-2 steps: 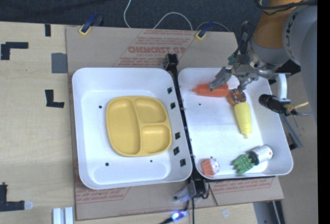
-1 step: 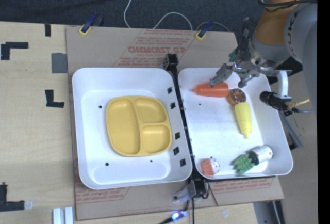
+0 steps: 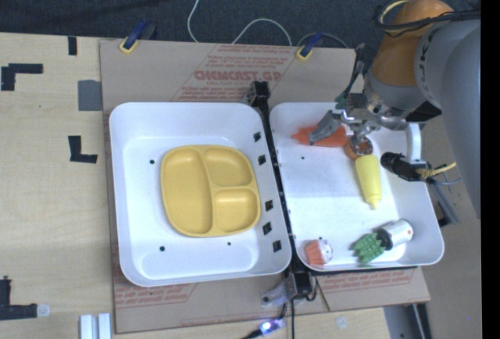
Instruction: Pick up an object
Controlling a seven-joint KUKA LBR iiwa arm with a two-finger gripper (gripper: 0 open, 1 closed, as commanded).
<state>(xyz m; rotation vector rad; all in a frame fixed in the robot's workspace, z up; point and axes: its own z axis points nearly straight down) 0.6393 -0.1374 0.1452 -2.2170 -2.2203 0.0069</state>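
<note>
Gripper [image 3: 337, 129] low over rear of right bin [image 3: 328, 208], fingers apart w/ nothing clamped between them. Carrot [image 3: 334, 138] lies right at the tips, partly hidden; contact unclear. Corn [image 3: 369, 180] just beside, nearer the front. Front edge: broccoli [image 3: 369, 246] touching white bottle [image 3: 397, 233]; small orange-white item [image 3: 316, 251] at front-left corner. Left bin [image 3: 141, 173] holds yellow tray [image 3: 209, 190].

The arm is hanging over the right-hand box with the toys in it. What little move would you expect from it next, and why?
Probably a short drop straight down. The pincer hovers at the far end of the right bin, right over the orange carrot-like toy, with the yellow corn toy just beside it. I can't see anything held between its fingers yet.
</note>
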